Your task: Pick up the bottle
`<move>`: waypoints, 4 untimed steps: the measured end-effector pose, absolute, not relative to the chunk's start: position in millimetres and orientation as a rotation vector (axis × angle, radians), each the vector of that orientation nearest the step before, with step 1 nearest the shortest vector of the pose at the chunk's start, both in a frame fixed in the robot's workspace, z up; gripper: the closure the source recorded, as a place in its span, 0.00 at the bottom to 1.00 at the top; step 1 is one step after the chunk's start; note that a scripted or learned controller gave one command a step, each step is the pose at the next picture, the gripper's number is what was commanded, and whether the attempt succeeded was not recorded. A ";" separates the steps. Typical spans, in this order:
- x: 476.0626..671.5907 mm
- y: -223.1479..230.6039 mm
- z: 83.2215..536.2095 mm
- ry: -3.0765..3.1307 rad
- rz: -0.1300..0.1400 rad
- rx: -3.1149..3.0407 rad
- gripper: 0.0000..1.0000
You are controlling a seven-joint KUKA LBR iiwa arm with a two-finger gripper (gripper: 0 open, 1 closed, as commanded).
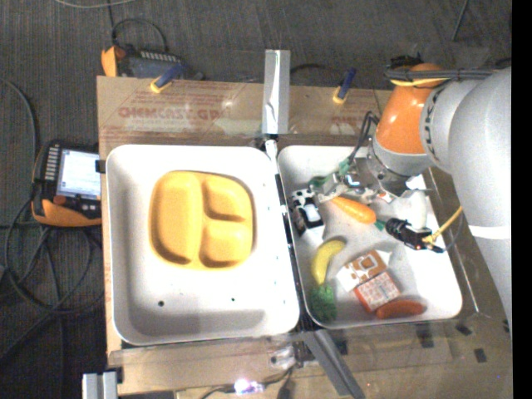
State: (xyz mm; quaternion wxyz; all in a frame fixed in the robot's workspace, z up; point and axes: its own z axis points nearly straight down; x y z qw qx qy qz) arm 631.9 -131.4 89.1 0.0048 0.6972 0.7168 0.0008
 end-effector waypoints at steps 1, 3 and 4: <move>669.2 -170.2 290.7 2.359 -0.003 2.072 0.00; 669.7 -143.3 108.3 2.429 0.001 1.986 0.00; 655.1 -147.1 91.8 2.311 0.017 2.114 0.00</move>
